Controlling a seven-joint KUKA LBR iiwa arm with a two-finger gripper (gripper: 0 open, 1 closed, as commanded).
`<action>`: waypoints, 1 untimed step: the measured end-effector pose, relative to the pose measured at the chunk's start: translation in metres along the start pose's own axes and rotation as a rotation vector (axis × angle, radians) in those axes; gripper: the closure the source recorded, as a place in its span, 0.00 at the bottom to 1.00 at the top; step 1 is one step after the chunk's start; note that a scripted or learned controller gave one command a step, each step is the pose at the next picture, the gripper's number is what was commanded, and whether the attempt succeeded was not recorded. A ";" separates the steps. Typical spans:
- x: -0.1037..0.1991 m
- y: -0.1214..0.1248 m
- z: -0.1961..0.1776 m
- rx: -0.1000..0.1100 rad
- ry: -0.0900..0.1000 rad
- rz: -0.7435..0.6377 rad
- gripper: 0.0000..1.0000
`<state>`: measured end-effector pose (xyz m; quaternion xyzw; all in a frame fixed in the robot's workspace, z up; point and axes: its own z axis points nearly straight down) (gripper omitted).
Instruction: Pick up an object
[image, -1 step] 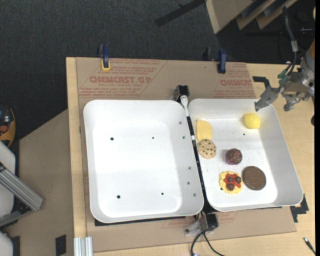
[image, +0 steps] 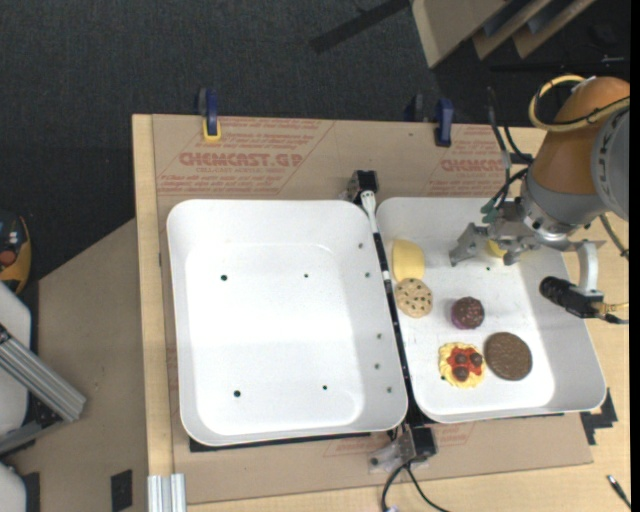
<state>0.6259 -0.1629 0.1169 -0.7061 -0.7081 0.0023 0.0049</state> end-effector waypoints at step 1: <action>0.028 -0.080 0.036 0.001 0.001 0.005 0.00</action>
